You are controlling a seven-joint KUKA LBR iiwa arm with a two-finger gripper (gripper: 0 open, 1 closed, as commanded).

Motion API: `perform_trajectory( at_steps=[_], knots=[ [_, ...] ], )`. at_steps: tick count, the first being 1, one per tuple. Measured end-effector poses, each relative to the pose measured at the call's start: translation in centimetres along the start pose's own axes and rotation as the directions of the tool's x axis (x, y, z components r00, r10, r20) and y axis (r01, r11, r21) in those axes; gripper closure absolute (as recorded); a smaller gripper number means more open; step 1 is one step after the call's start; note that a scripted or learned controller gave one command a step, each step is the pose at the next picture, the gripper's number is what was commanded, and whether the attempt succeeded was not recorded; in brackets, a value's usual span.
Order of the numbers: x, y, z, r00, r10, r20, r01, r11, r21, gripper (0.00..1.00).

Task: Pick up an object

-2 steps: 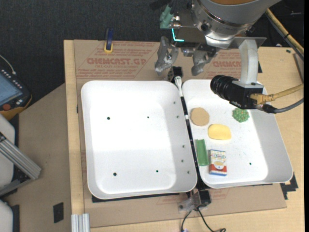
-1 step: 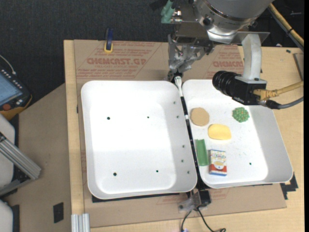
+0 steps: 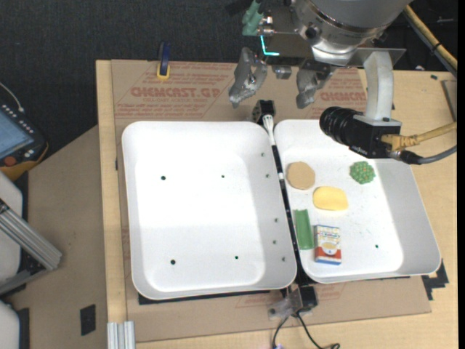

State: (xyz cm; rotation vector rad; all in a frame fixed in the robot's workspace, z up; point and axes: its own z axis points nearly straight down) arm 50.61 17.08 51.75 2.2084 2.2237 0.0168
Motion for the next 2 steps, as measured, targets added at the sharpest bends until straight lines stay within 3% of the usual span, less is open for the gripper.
perform_trajectory(
  at_steps=[1,2],
  knots=[
    [0.07,0.06,-1.08,1.0,-0.001,-0.001,0.001,1.0,-0.004,1.0],
    [0.07,0.06,-1.04,1.0,-0.001,-0.001,0.001,1.0,-0.003,0.0]
  ],
)
